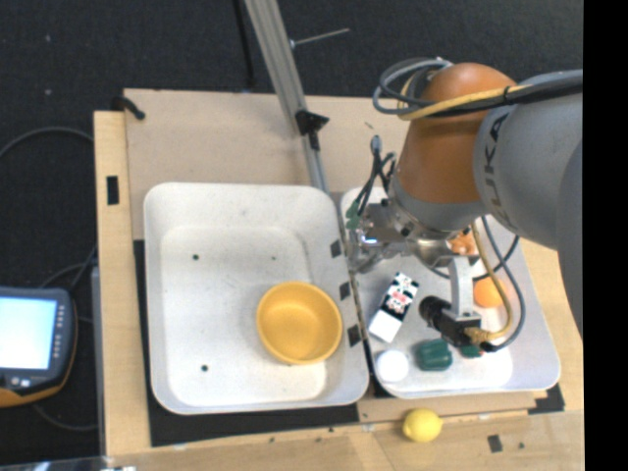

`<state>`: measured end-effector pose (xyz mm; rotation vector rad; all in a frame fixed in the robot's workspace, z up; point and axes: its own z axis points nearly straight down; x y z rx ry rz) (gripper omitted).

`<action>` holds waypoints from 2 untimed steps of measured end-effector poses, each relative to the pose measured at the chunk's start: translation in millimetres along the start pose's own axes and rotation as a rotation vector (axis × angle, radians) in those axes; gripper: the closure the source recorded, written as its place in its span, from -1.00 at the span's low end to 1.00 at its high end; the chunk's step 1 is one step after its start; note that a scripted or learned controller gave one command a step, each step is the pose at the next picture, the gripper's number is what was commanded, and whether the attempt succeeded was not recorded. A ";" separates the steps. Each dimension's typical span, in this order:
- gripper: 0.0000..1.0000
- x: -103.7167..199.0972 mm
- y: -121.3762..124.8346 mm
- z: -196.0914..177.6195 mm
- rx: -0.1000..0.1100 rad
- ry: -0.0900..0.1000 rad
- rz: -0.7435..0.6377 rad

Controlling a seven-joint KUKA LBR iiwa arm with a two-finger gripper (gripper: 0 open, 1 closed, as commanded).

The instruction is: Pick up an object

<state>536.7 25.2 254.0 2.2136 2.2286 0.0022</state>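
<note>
My arm [461,155] hangs low over the right bin [535,361] on the desk [196,145]; the wrist hides my grasping end, so I cannot tell how it stands or whether it holds anything. Below me lie the likely picks: a small white box with red and black print [394,304], a dark green block [433,355], a white round piece [392,366] and an orange object [488,292]. The box looks light and stiff, probably best taken across its narrow sides. The yellow bowl [299,322] in the left bin [196,263] seems rigid, smooth and slippery, graspable only by its rim. A yellow lemon-like ball [422,425] rests outside the bins.
</note>
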 end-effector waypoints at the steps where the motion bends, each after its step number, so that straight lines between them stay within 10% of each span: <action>1: 1.00 43.7 11.9 -3.7 0.002 0.000 0.003; 2: -1.00 43.0 12.0 -3.9 0.001 -0.001 0.002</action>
